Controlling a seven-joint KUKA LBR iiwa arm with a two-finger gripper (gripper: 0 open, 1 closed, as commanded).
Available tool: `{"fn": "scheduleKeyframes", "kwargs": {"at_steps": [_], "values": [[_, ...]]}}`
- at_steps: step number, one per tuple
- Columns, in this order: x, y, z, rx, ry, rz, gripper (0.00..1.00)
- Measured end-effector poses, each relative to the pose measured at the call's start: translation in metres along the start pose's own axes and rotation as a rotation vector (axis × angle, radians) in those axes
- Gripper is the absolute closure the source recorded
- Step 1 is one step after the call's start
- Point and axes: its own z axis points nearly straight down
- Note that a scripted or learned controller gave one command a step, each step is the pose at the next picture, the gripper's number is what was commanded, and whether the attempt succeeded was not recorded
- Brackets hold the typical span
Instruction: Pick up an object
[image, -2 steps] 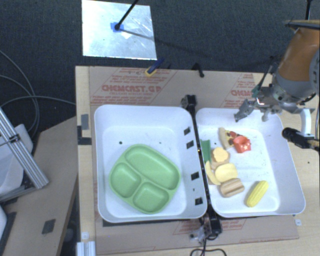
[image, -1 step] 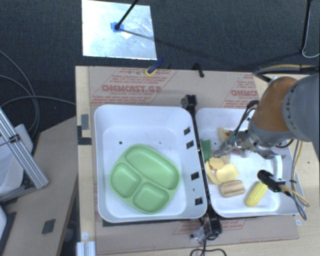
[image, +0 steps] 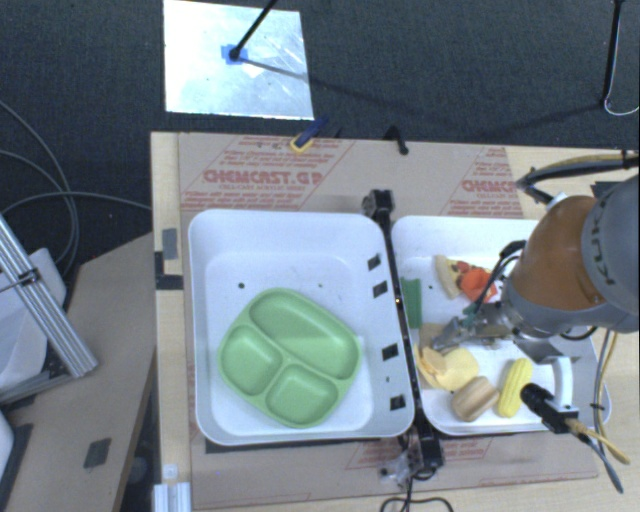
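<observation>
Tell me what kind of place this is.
Likely a robotics lab test bench: a grey and orange arm reaches over two white bins, one holding a green divided plate, the other toy food.

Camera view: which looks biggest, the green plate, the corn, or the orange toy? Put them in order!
1. The green plate, in the left bin, looks biggest by far.
2. The corn, in the right bin.
3. The orange toy looks about the same size as the corn, and the arm hides part of it, so that order is unsure.

dark carpet floor (image: 80, 90) with a shiny metal sheet (image: 238, 58) behind the bench.
</observation>
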Motion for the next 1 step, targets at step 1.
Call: {"fn": "scheduleKeyframes", "kwargs": {"at_steps": [1], "values": [[0.0277, -0.0285, -0.0002, -0.003, -0.001, -0.002, 0.0]]}}
